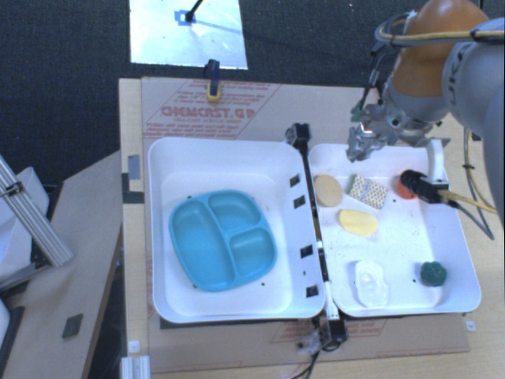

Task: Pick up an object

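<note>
Approach step: tool hangs above right bin's back edge, nothing visibly in it, opening can't be judged. Nearest candidates are tan disc and checkered packet, just below; next: descend, centre over one

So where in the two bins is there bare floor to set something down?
The left bin has bare floor along its far wall, behind the blue tray. In the right bin there is a bare patch between the yellow piece and the green object. Its far end is crowded: tan disc, patterned block, orange object and gripper.
</note>
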Controlling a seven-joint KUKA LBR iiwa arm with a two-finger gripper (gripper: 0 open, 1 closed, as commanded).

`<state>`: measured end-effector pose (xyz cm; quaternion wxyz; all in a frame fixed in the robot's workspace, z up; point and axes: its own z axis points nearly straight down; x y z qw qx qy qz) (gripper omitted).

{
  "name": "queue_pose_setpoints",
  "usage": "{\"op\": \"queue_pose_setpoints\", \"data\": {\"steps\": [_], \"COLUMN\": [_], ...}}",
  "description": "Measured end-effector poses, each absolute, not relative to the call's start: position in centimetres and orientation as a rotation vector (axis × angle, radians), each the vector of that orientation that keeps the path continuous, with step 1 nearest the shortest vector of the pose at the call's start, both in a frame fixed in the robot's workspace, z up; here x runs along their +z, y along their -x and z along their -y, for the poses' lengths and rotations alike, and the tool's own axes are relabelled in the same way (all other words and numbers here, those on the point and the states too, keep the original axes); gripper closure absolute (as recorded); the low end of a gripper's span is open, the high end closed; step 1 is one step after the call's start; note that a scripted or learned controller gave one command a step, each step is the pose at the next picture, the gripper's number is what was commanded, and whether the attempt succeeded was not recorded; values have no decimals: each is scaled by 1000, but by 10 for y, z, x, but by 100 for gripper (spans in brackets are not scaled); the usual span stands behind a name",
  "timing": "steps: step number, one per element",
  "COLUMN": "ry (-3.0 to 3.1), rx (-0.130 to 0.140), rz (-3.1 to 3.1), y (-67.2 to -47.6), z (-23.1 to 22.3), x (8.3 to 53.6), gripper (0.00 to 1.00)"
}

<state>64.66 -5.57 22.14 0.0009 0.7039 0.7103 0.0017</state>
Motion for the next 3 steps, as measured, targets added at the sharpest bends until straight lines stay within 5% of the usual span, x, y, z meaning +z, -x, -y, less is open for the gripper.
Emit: {"op": "queue_pose_setpoints", "data": {"steps": [3], "ry": [-2212], "rx": [3], "rz": [-2233], "y": [-618], "z": [-109], "x": [221], "gripper": [100]}}
